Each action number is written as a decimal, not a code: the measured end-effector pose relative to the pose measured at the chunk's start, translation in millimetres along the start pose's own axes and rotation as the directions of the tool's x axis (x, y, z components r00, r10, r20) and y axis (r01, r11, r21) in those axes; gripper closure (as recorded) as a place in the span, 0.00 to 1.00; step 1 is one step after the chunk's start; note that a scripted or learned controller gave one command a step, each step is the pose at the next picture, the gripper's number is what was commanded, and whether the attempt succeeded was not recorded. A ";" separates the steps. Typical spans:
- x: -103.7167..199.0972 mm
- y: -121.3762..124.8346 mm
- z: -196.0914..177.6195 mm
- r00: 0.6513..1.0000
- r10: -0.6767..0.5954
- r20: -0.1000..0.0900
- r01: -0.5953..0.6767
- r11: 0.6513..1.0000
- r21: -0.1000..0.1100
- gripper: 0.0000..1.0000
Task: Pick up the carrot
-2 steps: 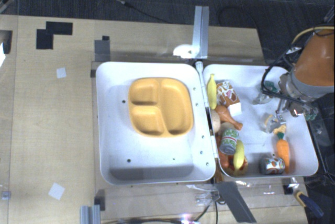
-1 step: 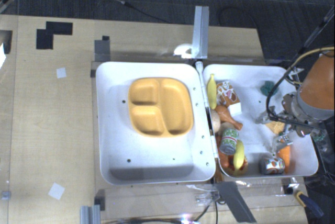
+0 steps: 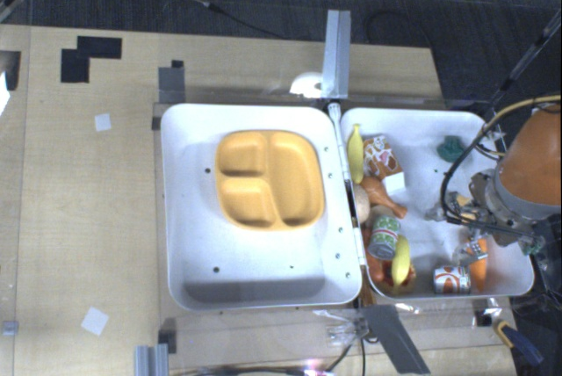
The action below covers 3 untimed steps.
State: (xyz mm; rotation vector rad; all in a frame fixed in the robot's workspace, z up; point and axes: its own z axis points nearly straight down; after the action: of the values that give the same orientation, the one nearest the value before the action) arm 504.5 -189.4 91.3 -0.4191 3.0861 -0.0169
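Carrot [image 3: 480, 271] first: it lies in the near right corner of the right bin [image 3: 421, 130], a short bright-orange piece just beside a small can [image 3: 450, 280] on its left and close to the bin's front wall. It reads as smooth, hard plastic, a toy by the look of it, tapering and lying roughly along the bin's depth; its upper end is hidden under the hand [image 3: 477, 244].

The hand sits right over that upper end, low in the bin, with cables and the wrist crowding the view, so I cannot tell whether it is open, closed, or gripping anything.

To do the grasp well, the closing line should probably cross the carrot's narrow width, not its length, and land nearer the thicker middle than the tip — a tapered, slick body tends to squirt out when pinched near its end. The can is the near hazard: a descent set slightly too far left would likely strike or catch it instead. The front wall leaves little room on the other side, so a straight-down approach looks safer than a slanted one. Lift slowly and straight up, and check that orange rises with the hand before counting it as held.

The left bin [image 3: 189, 190] holds a yellow tray [image 3: 268, 178], well apart from all this.
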 end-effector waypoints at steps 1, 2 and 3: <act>-2.9 0.5 -12.0 1.000 -0.008 0.002 0.008 1.000 0.001 1.00; 8.7 -14.8 -24.2 0.987 -0.158 -0.014 0.158 0.987 -0.012 1.00; 8.3 -14.4 -50.0 0.988 -0.156 -0.014 0.156 0.988 -0.012 1.00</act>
State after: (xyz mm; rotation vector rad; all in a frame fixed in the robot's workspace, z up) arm 498.9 -205.1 141.3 -0.6626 3.0606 -0.0070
